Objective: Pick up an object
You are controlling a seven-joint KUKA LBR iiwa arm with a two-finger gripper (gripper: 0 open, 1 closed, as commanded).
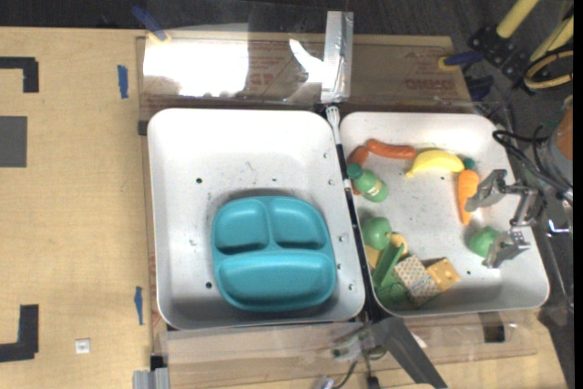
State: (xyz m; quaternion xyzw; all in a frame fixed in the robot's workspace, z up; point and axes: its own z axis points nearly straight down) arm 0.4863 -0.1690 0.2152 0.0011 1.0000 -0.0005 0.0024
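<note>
The claw (506, 216) hangs over the right-hand side of the right bin (537, 287), reaching in from the right edge of the view, and its two metal fingers stand spread apart, released, with nothing between them: one fingertip (490, 187) sits toward the back of the bin and the other lies toward the front. Just beside the rear fingertip, on its left, an orange carrot (466, 191) lies roughly upright along the bin floor, close to the finger though contact cannot be judged. Just left of the front fingertip rests a small green vegetable (481, 240), very near it, again with contact unclear. Farther from the claw toward the back left lies a yellow banana (434, 162), and beyond that a long orange-red pepper (387, 150) near the bin's rear wall. Well to the claw's left, against the divider side, sit a green pear-like piece (369, 186) and a second green piece (376, 230). Toward the front left of the claw lie a tan cracker-like square (443, 272), a speckled block (414, 278) touching it, and a dark green leafy piece (390, 273). Much farther left, the left bin (182, 150) holds a teal divided tray (271, 252).
</note>
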